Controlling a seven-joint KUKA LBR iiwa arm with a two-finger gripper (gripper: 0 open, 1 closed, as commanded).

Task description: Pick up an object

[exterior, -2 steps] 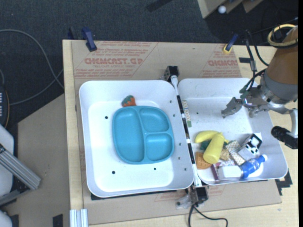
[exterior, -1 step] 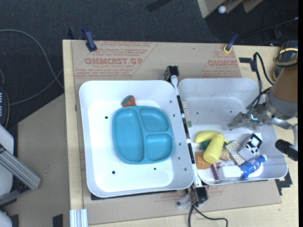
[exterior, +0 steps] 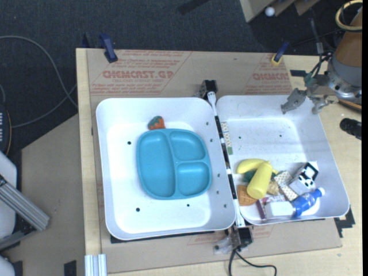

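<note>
Gripper (exterior: 303,100) hangs over the far right corner of the right bin (exterior: 270,115), fingers spread, nothing between them. Looks like the approach step; no grasp made yet.

Candidates sit clustered along the right bin's near edge: yellow banana (exterior: 248,165) touching a yellow block (exterior: 260,180), a blue bottle (exterior: 306,202) at the near right corner, a black-and-white box (exterior: 305,175) just beside it, more small items packed between them.

Left bin (exterior: 115,154) holds a blue divided plate (exterior: 172,163) at centre, with a small orange-green toy (exterior: 156,122) at the plate's far edge.

Next move, my call: travel to the near side, descend on the banana or yellow block. Tight clutter, so neighbours may get knocked.
</note>
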